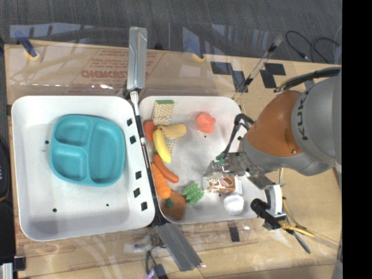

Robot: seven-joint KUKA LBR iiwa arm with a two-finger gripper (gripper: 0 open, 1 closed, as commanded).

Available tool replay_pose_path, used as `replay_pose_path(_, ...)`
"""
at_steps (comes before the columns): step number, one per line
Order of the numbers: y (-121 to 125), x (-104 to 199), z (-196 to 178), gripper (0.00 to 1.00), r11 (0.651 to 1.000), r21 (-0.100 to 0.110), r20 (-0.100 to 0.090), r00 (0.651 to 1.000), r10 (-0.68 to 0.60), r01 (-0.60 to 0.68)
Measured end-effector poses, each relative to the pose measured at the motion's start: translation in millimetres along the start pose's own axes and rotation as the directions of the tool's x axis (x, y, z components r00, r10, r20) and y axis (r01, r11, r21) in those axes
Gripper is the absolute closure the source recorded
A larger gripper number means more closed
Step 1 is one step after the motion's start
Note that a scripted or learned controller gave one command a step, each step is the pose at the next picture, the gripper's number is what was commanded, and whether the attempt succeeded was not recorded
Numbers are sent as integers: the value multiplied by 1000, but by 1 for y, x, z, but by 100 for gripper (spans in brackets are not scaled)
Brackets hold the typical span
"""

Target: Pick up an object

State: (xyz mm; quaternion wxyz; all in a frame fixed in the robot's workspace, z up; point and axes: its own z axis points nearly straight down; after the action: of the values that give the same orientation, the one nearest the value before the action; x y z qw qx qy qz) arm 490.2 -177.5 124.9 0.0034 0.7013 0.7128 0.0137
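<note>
Bench with two shallow white bins side by side. Left bin (29, 156): holds a teal divided plate (88, 149) with three compartments, lying flat toward the far-middle of the bin. Right bin (192, 104): holds a scatter of toy foods and small items. Along its left wall, from far to near: a yellow-and-green block (164, 111) at the far left corner; a yellow banana (162, 145) lying lengthwise, with a pale yellow wedge-like piece (174, 131) just to its right; an orange carrot (165, 170) slanting beside a second orange piece (161, 185); a brown rounded item (176, 207) at the near left corner. A green leafy piece (193, 192) sits just right of the brown item. A coral-pink rounded item (205, 121) lies well apart from these, toward the far middle of the bin. At the near right of the bin: a small packet with red and white print (221, 184), and a white rounded item (233, 203) just near of it. Arm: grey with orange band (276, 129), entering from the right and covering the bin's right side. Gripper (224, 166): positioned low directly over the far edge of the printed packet; finger spacing cannot be told, as the parts there are small and cluttered, and contact with the packet cannot be confirmed.
</note>
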Motion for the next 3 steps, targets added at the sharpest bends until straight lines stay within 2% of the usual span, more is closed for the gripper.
replay_pose_path(1, -1, 16, 15, 100, 987, -22, 25, 987, 159, -159)
replay_pose_path(2, 32, -29, -3, 100, 969, 19, 14, 969, -247, 246)
replay_pose_path(3, 30, -28, 1, 0, 969, 27, 8, 969, -246, 246)
